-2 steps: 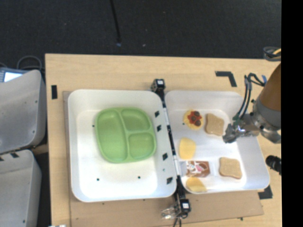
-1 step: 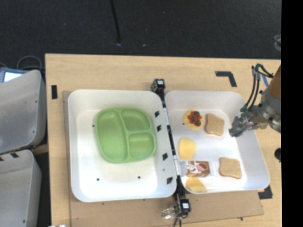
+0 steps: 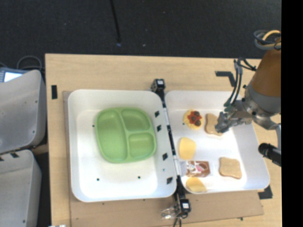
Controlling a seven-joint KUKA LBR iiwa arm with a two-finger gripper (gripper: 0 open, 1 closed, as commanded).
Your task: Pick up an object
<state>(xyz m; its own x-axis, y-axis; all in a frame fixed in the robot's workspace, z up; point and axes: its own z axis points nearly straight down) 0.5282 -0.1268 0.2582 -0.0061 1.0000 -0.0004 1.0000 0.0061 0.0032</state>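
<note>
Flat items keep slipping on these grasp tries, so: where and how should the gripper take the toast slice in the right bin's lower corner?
The toast slice lies flat on the right bin floor, apart from its neighbours. I'd come straight down from above and pinch across its shorter width, at mid-body. The bin wall is close on its lower right, so coming in sideways looks cramped.

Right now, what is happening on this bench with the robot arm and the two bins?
The grey arm reaches in from the right and has its gripper low over the right bin, right at a tan bread-like piece. Whether it grips that piece cannot be told. The same bin has a red and yellow item, a yellow slice, a brown packet, another toast piece and a pale yellow piece. The left bin holds a green divided plate.
</note>
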